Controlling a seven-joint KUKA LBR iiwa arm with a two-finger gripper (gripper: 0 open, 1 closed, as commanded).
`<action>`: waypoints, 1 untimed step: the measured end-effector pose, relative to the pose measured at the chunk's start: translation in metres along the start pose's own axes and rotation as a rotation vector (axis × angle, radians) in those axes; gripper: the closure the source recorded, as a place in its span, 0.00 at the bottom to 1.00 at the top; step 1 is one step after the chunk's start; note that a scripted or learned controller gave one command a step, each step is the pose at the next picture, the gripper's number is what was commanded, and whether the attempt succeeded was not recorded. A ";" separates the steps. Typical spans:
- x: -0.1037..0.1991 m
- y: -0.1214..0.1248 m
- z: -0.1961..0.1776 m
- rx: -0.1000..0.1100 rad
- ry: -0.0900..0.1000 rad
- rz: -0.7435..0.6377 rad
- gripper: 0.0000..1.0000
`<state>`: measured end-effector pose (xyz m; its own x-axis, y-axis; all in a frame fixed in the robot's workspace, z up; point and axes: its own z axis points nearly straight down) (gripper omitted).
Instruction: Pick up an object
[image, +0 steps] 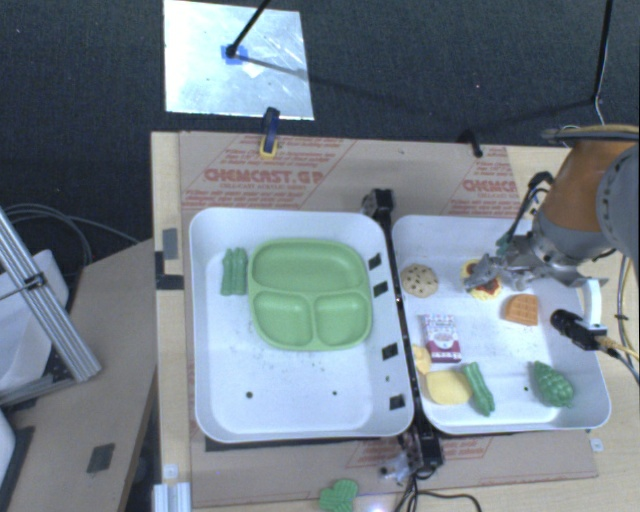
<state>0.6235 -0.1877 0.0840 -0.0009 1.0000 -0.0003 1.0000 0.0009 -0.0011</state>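
Note:
My gripper (488, 272) is low over the upper middle of the right bin (600, 400), the arm coming in from the right. Directly under its tip lies a small red and yellow toy food (484, 290), partly covered by it; whether the two touch is unclear. To the left is a chocolate chip cookie (419, 280). An orange waffle piece (520, 309) lies just right of the red and yellow toy. Lower in the bin are a red and white packet (441, 338), a yellow piece (447, 386), a green pickle (479, 388) and a knobbly green piece (551, 384).
The left bin (215, 400) holds a green divided plate (308, 295) and a green bean bundle (233, 272) beside it. A black divider (396, 300) runs between the bins. A green toy (340, 494) lies on the bench in front of the bins.

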 end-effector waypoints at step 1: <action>-0.001 0.033 -0.002 -0.007 -0.001 -0.004 0.00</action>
<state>0.6565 -0.1886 0.0859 -0.0048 1.0000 -0.0011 1.0000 0.0049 0.0061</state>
